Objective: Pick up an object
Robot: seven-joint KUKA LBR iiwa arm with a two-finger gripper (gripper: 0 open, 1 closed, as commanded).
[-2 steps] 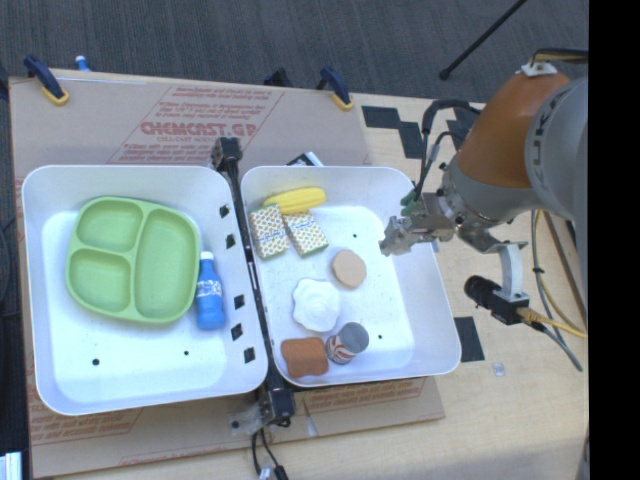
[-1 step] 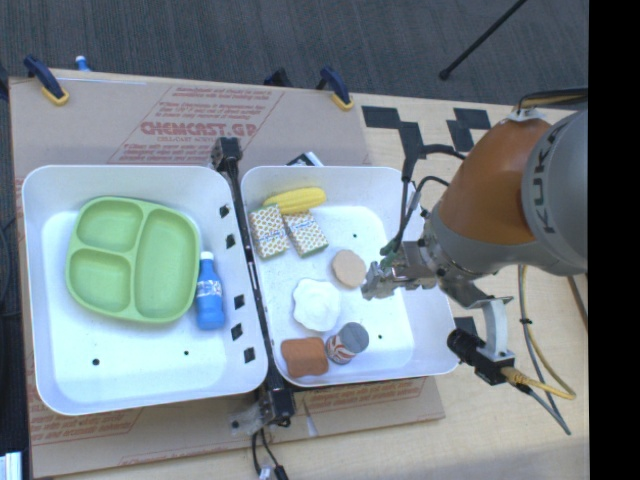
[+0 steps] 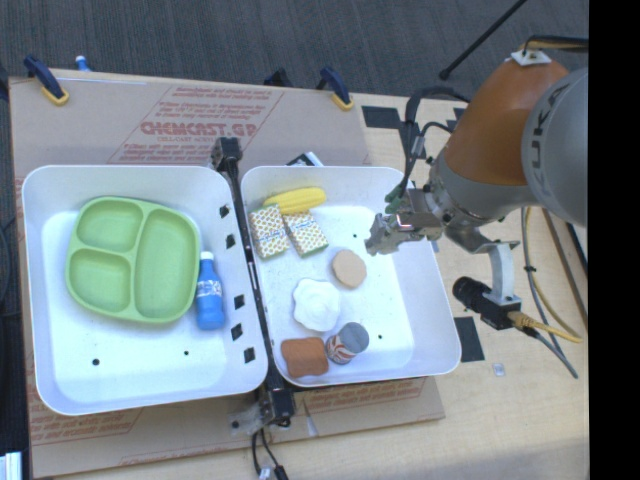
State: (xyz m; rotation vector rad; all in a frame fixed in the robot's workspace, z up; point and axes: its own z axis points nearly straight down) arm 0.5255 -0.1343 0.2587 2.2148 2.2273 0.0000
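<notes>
My gripper (image 3: pixel 386 234) hangs over the right bin (image 3: pixel 425 268), near its right wall, with nothing seen between its fingers. Just left and below it lies a tan round biscuit (image 3: pixel 349 269). Further left are two checkered packets (image 3: pixel 288 232) and a yellow banana (image 3: pixel 294 200) at the bin's back. A white crumpled lump (image 3: pixel 317 304), a patterned can (image 3: pixel 347 343) and a brown block (image 3: pixel 304 356) lie toward the front.
The left bin (image 3: pixel 60 358) holds a green divided plate (image 3: pixel 134 260) and a small blue bottle (image 3: pixel 208 291). A black divider with clips (image 3: pixel 243 258) runs between the bins. Cables and a black fixture (image 3: pixel 487 303) sit right of the right bin.
</notes>
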